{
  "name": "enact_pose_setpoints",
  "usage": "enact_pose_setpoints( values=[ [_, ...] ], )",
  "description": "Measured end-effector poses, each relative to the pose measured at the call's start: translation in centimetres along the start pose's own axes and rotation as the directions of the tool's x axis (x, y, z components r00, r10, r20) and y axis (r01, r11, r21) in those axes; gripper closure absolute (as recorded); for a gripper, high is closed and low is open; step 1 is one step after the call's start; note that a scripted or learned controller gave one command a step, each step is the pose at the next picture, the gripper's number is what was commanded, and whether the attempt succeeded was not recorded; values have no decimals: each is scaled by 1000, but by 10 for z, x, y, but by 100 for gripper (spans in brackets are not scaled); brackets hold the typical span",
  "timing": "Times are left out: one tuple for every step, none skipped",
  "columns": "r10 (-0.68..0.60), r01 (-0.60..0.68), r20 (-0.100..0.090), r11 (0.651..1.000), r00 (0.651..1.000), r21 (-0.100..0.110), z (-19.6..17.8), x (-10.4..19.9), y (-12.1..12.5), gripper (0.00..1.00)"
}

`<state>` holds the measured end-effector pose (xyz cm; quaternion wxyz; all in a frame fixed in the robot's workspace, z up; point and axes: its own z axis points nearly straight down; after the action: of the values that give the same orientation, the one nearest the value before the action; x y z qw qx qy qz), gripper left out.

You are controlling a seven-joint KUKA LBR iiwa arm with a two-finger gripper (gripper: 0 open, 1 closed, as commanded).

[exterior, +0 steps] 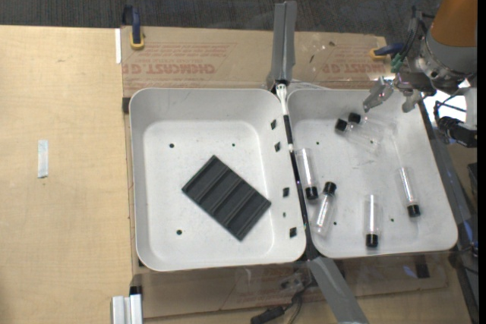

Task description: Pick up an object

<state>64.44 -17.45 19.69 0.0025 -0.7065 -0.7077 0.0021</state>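
The claw (377, 96), whose state cannot be told, is seen above the right bin, with the short black-capped clear vial (348, 122) lying at its seven o'clock.

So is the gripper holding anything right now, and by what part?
Nothing is seen held. The gripper hangs over the right bin's far edge, apart from the tubes.
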Motion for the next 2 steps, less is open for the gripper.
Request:
enact_pose_setpoints(
  values=[
    [-32,32,1,999,999,-2,84,6,12,0],
    [-91,91,-1,996,996,-1,110,-27,-74,0]
  ],
)
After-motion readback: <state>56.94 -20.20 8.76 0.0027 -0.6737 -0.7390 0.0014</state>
